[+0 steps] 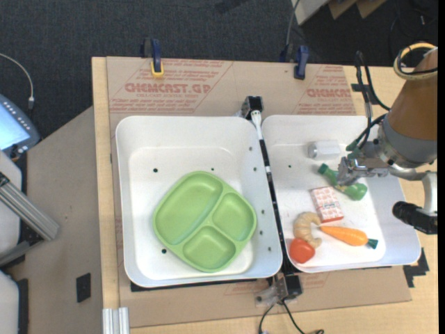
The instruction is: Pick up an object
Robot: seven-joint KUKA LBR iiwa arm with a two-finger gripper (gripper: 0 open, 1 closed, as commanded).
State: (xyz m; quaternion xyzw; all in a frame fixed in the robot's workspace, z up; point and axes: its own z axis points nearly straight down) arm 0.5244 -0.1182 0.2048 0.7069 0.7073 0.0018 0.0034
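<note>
My gripper reaches in from the right and hangs low over the right bin. Directly under it lies a green object, partly hidden by the gripper; whether they touch I cannot tell. Just below and to the left sits a small red-and-white box. Toward the bin's front lie an orange carrot, a beige lumpy item and a red tomato. A pale, translucent object rests at the back of the bin.
The left bin holds a green divided plate. A black clip sits at the back where the two bins meet. Blue clamps pin the cardboard sheet at the far edge.
</note>
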